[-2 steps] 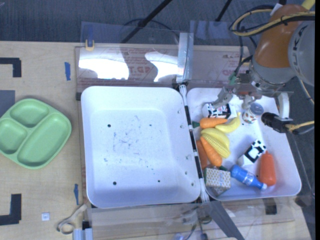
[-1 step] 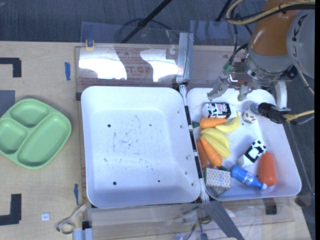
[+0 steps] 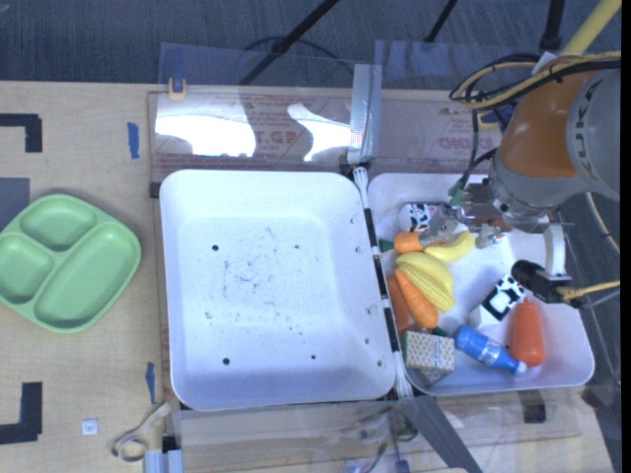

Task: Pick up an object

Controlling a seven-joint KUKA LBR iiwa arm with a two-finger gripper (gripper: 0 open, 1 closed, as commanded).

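I can't tell how my gripper is set as it hangs at 12 o'clock in the right bin, over the banana and corn, packed so tight I risk pinching two or slipping.

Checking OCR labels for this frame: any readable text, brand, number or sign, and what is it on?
None can be read for certain.
Red print on the clear panel behind the bins: too blurred.
Black-and-white marker tag in the right bin: a pattern, no letters.
Patterned block: print too small.
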